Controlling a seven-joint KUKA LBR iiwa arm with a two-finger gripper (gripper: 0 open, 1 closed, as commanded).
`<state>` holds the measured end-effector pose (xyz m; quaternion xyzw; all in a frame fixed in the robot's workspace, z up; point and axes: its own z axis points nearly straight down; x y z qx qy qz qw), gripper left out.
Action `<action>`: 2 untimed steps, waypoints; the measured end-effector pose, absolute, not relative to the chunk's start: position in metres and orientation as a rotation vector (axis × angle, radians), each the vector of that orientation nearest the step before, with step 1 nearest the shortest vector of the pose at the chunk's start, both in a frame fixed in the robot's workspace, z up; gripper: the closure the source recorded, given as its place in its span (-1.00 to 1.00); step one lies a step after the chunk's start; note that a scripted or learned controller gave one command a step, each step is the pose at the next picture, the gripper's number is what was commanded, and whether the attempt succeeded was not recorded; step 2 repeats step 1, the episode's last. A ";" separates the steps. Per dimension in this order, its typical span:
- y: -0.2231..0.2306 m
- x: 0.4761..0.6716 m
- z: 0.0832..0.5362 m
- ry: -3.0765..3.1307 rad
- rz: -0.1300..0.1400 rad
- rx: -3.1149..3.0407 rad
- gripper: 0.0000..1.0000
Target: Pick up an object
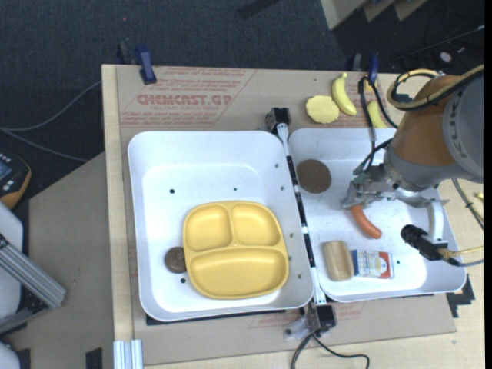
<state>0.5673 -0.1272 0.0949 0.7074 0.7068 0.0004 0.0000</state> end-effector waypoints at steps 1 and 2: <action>-0.035 0.564 0.191 2.229 0.015 2.206 1.00; -0.035 0.564 0.191 2.229 0.015 2.206 1.00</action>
